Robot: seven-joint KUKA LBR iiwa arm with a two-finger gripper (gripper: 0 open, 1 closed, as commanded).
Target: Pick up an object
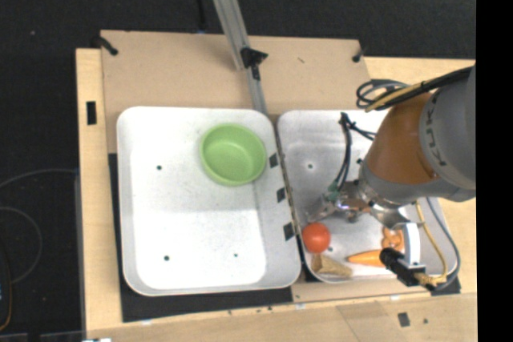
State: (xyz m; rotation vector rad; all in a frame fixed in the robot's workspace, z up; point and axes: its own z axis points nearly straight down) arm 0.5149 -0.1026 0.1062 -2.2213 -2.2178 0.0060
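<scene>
The claw (pixel 341 204), whose state I cannot tell, should descend straight above the red ball (pixel 316 237) before closing

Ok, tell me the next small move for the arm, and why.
Probably shift the gripper a little toward the red ball and lower onto it. The gripper hangs over the right bin just up and right of the ball, nothing visibly held, and the ball is the nearest thing, clear of the orange carrot.

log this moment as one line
arm: over right bin | claw: above red ball, not holding | carrot: near edge | green bowl: left bin
</scene>
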